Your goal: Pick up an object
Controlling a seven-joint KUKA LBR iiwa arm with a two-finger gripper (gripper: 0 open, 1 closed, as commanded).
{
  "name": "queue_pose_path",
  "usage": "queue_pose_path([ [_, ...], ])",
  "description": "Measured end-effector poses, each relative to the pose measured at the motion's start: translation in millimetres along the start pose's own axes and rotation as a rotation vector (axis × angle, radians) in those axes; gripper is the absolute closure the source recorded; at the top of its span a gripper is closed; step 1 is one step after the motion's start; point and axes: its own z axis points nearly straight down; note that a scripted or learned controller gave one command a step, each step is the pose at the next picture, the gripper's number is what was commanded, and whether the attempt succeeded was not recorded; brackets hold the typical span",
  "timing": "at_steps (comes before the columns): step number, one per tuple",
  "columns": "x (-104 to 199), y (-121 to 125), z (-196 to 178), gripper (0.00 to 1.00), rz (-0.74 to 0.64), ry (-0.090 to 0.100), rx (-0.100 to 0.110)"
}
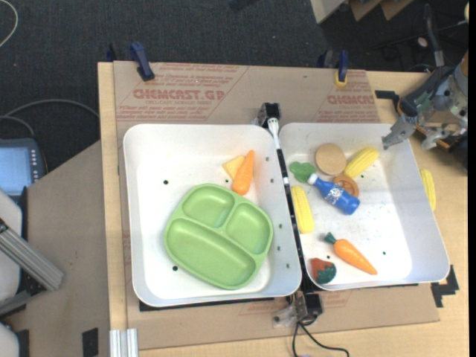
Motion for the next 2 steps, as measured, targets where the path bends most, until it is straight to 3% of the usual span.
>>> queue_pose_path([
  [1, -2, 32, 116, 0.00, -0.003, 0.005, 0.006],
  [2, 48, 9, 141, 0.00, -0.003, 0.004, 0.005],
])
